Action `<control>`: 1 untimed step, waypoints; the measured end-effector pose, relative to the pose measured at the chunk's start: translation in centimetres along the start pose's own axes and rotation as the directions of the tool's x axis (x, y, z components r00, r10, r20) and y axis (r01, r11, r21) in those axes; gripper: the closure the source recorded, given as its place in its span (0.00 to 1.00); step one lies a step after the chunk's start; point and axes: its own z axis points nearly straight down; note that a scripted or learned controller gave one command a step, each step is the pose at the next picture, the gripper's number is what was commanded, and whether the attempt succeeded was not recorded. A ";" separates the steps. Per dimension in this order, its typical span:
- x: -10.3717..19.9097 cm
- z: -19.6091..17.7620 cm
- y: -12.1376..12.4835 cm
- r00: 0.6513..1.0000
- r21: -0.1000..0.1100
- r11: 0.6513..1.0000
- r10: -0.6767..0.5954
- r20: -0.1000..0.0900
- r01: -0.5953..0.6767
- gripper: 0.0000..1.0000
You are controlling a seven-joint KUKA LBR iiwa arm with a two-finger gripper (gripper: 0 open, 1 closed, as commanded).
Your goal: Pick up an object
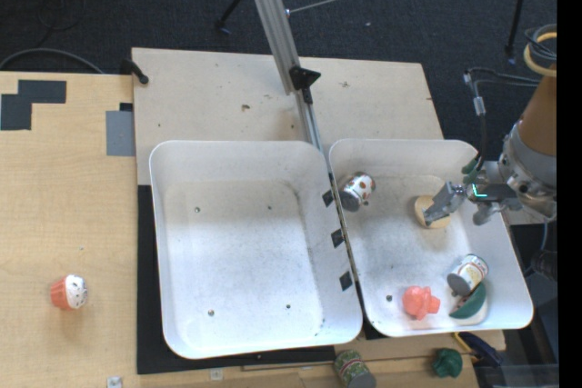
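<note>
Pincer in right bin, tip touching the tan disc | disc just left of and beneath it | grip: cannot tell, apparently nothing lifted

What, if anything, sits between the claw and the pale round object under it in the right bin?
Nothing visible does. The claw is right over the pale round object, at its right edge. The small figurine lies well left of it, and the orange toy and the can lie nearer the bin's front.
</note>
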 end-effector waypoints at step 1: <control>-0.1 -0.1 0.0 1.000 -0.003 1.000 0.004 0.001 -0.004 0.00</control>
